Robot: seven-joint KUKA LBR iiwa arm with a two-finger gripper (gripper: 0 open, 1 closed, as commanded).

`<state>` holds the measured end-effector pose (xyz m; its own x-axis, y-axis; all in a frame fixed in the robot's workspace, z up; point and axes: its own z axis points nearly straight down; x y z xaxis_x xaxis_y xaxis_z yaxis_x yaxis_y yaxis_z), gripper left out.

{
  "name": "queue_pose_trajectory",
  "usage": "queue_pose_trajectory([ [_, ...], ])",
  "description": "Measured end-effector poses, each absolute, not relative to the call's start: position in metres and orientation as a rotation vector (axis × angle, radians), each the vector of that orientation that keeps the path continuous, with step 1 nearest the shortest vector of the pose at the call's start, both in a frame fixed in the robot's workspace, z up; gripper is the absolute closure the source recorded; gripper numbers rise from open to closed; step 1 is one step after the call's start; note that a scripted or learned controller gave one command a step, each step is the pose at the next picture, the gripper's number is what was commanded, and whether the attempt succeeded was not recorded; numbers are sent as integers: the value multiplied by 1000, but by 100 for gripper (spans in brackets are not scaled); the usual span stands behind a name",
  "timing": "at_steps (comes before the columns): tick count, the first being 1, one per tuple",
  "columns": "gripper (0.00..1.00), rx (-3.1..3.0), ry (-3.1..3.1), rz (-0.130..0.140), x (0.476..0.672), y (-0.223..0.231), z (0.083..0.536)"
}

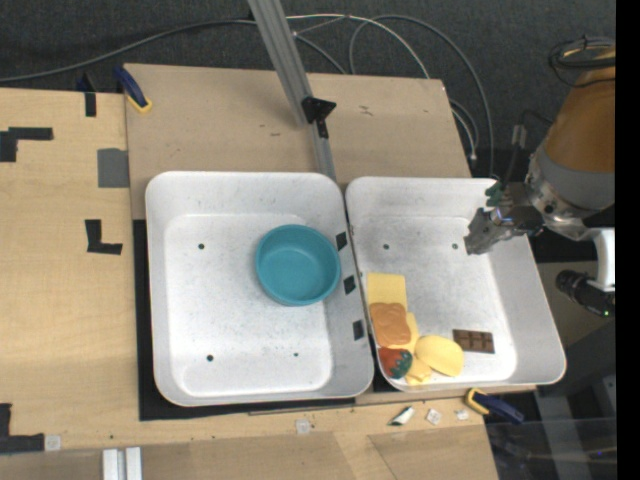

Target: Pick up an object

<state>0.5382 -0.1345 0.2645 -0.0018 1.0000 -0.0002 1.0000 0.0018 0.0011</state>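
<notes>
My gripper (pixel 483 236) hangs over the right bin (pixel 440 218) near its upper right side, with nothing visible between its fingers. At the front of that bin lies a cluster of small things: a yellow flat piece (pixel 387 288), an orange bread-like piece (pixel 391 322), a round yellow piece (pixel 440 355), a red and green bit (pixel 399 361) and a brown chocolate bar (pixel 473 342). A blue bowl (pixel 296 264) sits upright in the left bin (pixel 190 268). The gripper is well behind and to the right of the cluster.
A grey slanted pole (pixel 285 53) crosses above the bins' back edge. Cables (pixel 400 38) run behind the bench. Yellow and blue clamps sit at the bench corners (pixel 135 90) (pixel 487 404). The right bin's back half is bare white floor.
</notes>
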Motion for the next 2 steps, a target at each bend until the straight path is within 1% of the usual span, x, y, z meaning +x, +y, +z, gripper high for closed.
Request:
queue_pose_trajectory([
  [2, 100, 2216, 2232, -2, 544, -13, 236],
])
